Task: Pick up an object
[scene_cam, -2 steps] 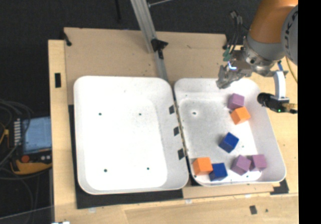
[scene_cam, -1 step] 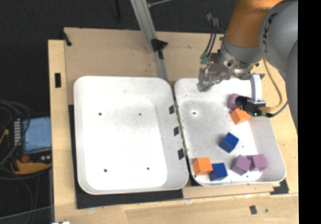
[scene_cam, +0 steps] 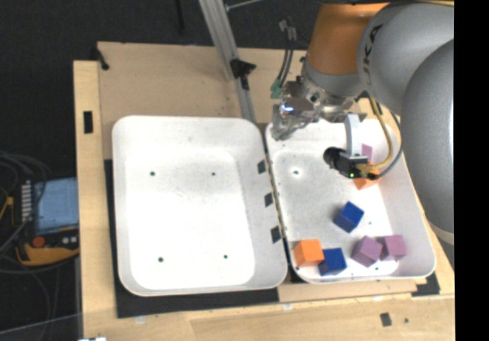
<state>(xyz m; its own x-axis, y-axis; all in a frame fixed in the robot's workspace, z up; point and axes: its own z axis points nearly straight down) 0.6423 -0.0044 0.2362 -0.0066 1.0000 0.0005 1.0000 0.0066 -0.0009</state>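
Hovering over the far end of the right bin (scene_cam: 397, 202), my gripper (scene_cam: 294, 119) hangs near its upper left corner; whether it is open or closed I cannot tell. Blue cubes (scene_cam: 348, 216), purple cubes (scene_cam: 367, 250) and an orange cube (scene_cam: 309, 251) lie near the bin's near edge.

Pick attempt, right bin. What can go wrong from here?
1. The gripper sits at the right bin's far-left corner, so it may clip the rim.
2. The orange cube and a blue cube touch; a grasp could snag both.
3. The two purple cubes crowd the near wall, leaving little finger room.
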